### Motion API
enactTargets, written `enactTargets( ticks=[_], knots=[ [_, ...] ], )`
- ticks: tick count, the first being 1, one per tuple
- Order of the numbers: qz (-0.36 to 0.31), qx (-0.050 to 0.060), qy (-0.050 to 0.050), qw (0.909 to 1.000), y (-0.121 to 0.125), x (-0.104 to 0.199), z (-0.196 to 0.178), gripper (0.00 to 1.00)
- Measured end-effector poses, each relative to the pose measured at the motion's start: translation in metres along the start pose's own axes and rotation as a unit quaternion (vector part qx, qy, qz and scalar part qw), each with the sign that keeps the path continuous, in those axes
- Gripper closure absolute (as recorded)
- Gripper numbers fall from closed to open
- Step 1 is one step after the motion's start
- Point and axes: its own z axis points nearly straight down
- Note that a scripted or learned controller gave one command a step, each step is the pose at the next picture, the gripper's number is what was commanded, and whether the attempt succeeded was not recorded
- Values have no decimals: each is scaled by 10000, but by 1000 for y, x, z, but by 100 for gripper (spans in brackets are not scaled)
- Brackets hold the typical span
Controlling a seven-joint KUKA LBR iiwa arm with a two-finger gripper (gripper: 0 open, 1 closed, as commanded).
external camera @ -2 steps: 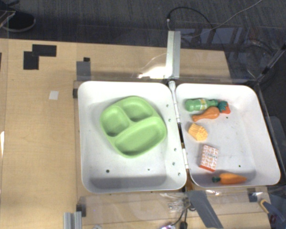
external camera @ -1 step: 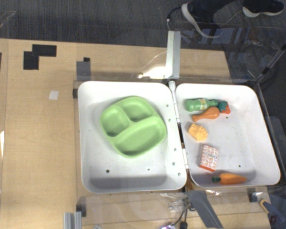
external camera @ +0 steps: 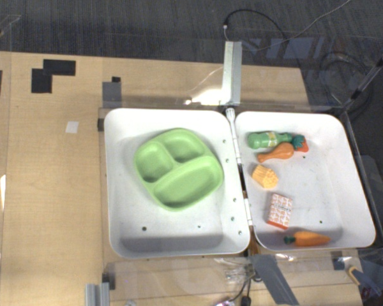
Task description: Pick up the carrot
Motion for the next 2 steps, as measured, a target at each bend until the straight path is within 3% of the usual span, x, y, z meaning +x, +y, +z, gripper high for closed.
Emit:
enactTargets(
  ticks=[1,2],
  knots=[
    [576,2,1,9983,2,-1,0,100],
    [1632,5,3,9866,3,0,0,100]
  ],
)
